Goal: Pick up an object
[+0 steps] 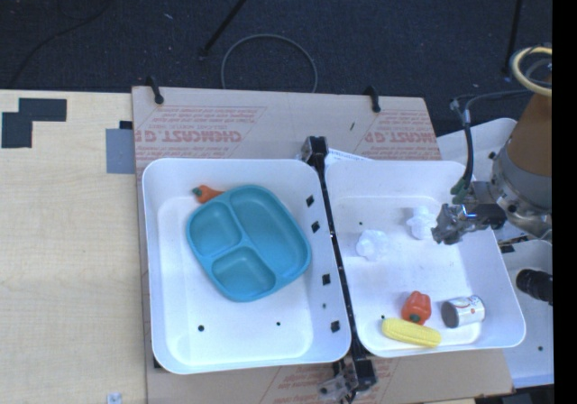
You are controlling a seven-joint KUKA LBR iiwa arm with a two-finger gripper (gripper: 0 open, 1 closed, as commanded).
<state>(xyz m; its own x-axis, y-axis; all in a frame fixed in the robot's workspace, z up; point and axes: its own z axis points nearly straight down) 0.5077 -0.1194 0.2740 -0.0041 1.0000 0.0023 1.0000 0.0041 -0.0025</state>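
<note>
My tool (444, 233) hangs over the right bin (491, 184), low at its right side, just beside a small white crumpled lump (419, 223). From this slanted view I cannot tell whether the tool is apart or together, and I see nothing gripped in it.

The right bin gives me several candidates. That lump sits nearest, and a second white wad (370, 243) lies near the bin's middle, well apart from the first. Along the front wall I have a yellow corn cob (411, 332), a red pepper (416, 306) touching or nearly touching it, and a small can (464, 311) lying on its side just right of them. The left bin (171, 339) holds a blue tray (248, 242) with an orange piece (206, 193) peeking out behind its far corner.

I judge the nearest lump the natural target. It looks soft and very light, so it should squash rather than resist; I would close across its middle and expect it to compress. Its white against the white floor makes its edges hard for me to read.

The can is probably stiff and smooth, and could roll away if I nudge it; I would take it across its round body. The corn and pepper look like light toys, likely slick, and so close together that a grab at one may disturb the other.
</note>
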